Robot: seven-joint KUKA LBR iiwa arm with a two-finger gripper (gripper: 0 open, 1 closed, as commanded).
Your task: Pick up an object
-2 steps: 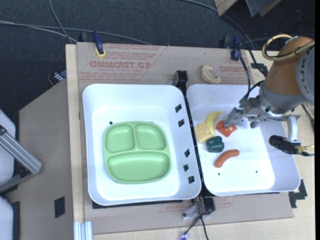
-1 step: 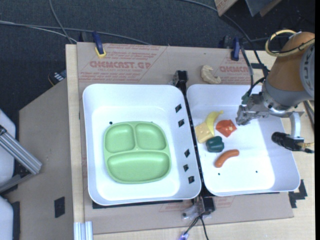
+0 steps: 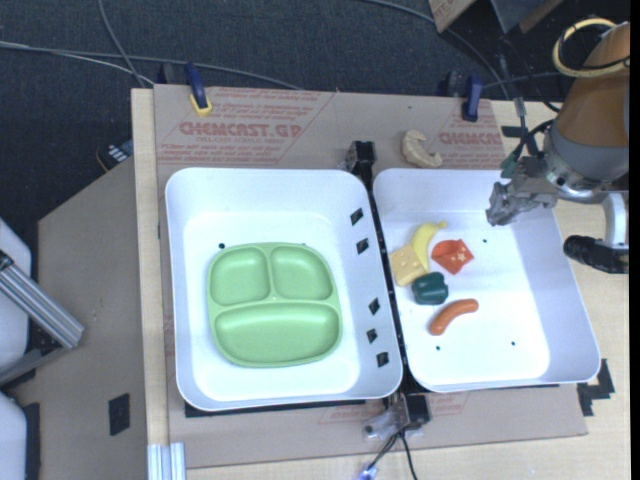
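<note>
**Mia:** Two white bins sit side by side on the counter (image 3: 150,268). The left bin (image 3: 190,208) has a green plate (image 3: 273,302) in it. The plate has three parts and lies flat.

**Ben:** What is in the right bin (image 3: 530,308)?

**Mia:** Toy food, all near its left side. I see a yellow banana (image 3: 427,235) and a red piece (image 3: 452,256) just beside it. A pale yellow block (image 3: 407,265) is touching the banana's low end. A dark green piece (image 3: 431,289) is right under those, and an orange sausage (image 3: 453,314) lies a bit lower, tilted.

**Ben:** Where is the arm (image 3: 592,118)?

**Mia:** It comes in from the right. It is grey with an orange part on top. The tool (image 3: 505,208) hangs over the top of the right bin, near the back wall.

**Ben:** Is the tool holding any food?

**Mia:** No. The food is well apart from it, lower and to the left. Nothing is between its fingers.

**Ben:** Are the fingers apart or together?

**Mia:** I cannot tell. They are too small and dark to see.

**Ben:** Anything else?

**Mia:** A tan lump (image 3: 421,148) lies on the counter behind the right bin. Two blue clamps (image 3: 198,90) hold the back edge of the cardboard.
</note>
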